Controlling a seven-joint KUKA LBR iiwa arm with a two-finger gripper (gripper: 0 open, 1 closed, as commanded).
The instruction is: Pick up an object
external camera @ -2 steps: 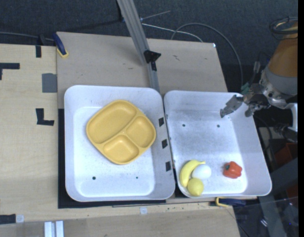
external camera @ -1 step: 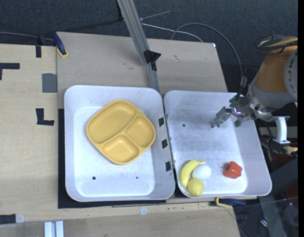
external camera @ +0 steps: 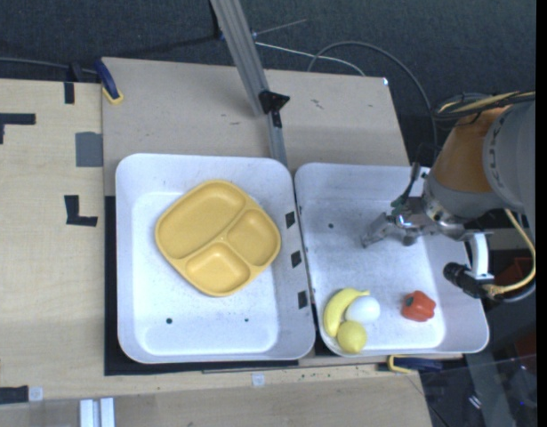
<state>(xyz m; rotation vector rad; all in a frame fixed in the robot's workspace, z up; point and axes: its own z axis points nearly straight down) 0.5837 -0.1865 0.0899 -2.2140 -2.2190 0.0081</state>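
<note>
Pick not yet made — nothing is lifted.
Gripper (external camera: 386, 229) sits low over the right bin (external camera: 344, 194), fingers spread, nothing between them. The banana (external camera: 341, 305), white egg (external camera: 365, 310), lemon (external camera: 351, 335) and red pepper (external camera: 418, 306) lie near the front edge — approach and grasp remain.

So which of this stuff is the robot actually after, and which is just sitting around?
Part of the job:
- gripper, over the right bin
- banana
- white egg
- lemon
- red pepper

Just lying about:
- yellow divided plate in the left bin, far from the gripper
- blue clamp on the bench
</note>
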